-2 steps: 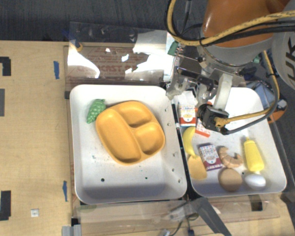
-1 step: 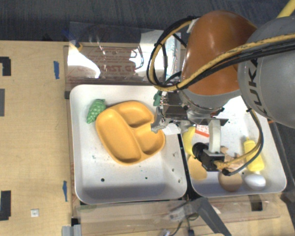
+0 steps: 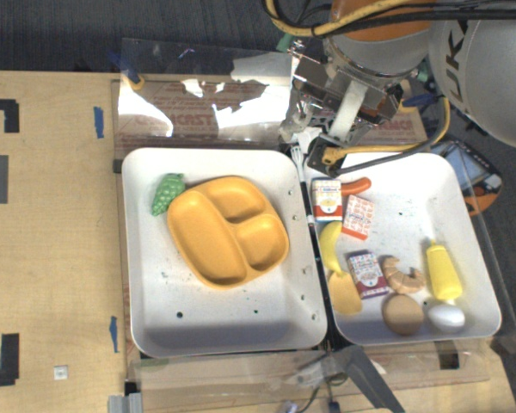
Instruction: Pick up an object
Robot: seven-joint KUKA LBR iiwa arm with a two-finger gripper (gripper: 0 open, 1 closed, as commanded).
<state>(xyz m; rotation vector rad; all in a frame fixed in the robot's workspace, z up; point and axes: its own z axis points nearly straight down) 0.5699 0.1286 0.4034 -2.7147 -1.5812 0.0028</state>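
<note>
1. Plastic toy food crowds the right white bin (image 3: 473, 231): a smooth yellow mustard bottle (image 3: 443, 272), a brown egg (image 3: 402, 313) touching a white egg (image 3: 447, 317), a banana (image 3: 329, 246), and small printed cartons (image 3: 358, 217).
2. A glossy orange divided plate (image 3: 228, 229) lies in the left bin (image 3: 146, 299), with a knobbly green piece (image 3: 166, 193) at its edge.
3. The tool (image 3: 314, 140) hangs above the bins' far rim; whether it is apart or together, I cannot tell.
4. The desk (image 3: 43, 231) is pale wood with black tape marks.
</note>
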